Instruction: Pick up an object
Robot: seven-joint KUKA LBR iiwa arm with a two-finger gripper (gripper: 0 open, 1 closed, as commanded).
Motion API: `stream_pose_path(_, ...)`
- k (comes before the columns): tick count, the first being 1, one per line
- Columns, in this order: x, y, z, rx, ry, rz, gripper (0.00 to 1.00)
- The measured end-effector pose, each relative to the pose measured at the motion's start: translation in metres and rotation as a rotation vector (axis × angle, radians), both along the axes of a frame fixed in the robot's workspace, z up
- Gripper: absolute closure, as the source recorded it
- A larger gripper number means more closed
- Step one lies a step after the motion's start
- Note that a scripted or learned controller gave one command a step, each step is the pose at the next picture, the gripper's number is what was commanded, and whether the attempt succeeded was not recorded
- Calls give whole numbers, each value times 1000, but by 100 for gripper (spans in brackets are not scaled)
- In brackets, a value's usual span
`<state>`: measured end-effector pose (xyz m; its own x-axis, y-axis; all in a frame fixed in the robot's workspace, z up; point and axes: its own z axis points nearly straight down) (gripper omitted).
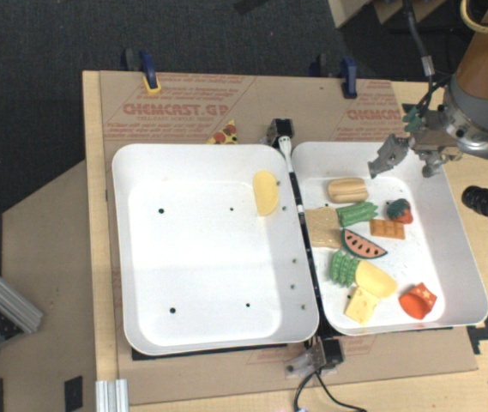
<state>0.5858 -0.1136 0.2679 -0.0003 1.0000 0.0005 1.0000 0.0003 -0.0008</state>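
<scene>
Hovering above the right bin (471,256) — gripper (411,163) spread wide, nothing between its fingers — over the bread roll (346,190).

A grey robot arm (475,110) with a broad orange band above its wrist ends in a silver-grey metal gripper (406,157). A thin dark cable runs along the arm.
</scene>
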Motion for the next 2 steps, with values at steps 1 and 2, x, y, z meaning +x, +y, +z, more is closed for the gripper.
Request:
stream_pose_path(1, 55, 65, -25, 1, -4, 8, 0)
stream_pose_path(2, 80, 155, -72, 2, 0, 9, 0)
